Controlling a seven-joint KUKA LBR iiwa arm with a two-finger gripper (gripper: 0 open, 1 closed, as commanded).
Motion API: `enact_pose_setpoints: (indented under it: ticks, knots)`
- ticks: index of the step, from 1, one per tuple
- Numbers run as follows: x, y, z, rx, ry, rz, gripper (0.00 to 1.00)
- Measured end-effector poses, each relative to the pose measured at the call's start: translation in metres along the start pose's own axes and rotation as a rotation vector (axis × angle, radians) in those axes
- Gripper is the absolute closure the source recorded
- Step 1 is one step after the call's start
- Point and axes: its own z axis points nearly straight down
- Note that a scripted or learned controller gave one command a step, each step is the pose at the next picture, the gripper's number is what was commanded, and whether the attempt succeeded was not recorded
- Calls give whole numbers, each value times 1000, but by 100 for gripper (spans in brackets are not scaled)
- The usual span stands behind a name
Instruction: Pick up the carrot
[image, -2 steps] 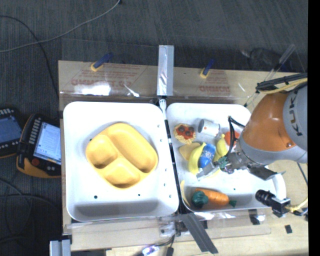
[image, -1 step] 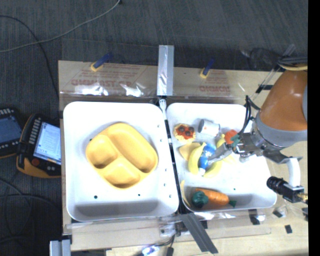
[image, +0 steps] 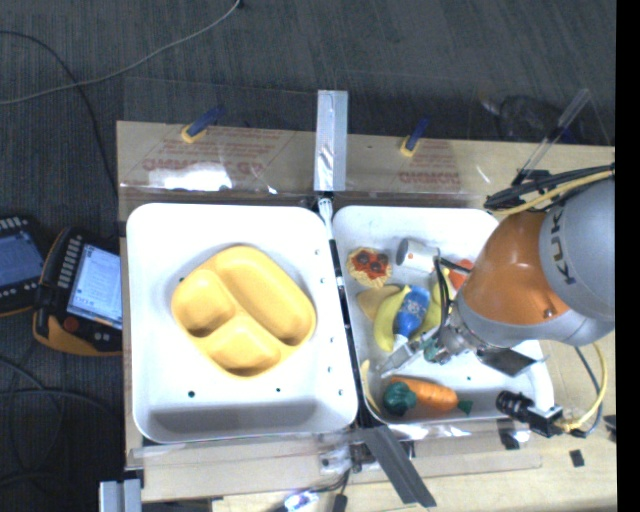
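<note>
A wooden bench stands on dark grey carpet crossed by black cables.

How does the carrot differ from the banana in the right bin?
The carrot is orange with a green top; the banana is yellow. The carrot lies crosswise near the bin's front wall; the banana curves lengthwise mid-bin. The carrot lies apart from the blue bottle, which rests against the banana. Both share the right bin.

The arm covered much of the right bin, hiding part of a red object; the gripper was too blurred to read.
</note>
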Motion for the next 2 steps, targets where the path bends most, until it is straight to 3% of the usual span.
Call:
enact_pose_setpoints:
  ticks: [1, 2]
  knots:
    - [-7, -5, -28, 7, 2, -221, 0]
    - [4, 6, -1, -8, -11, -491, 0]
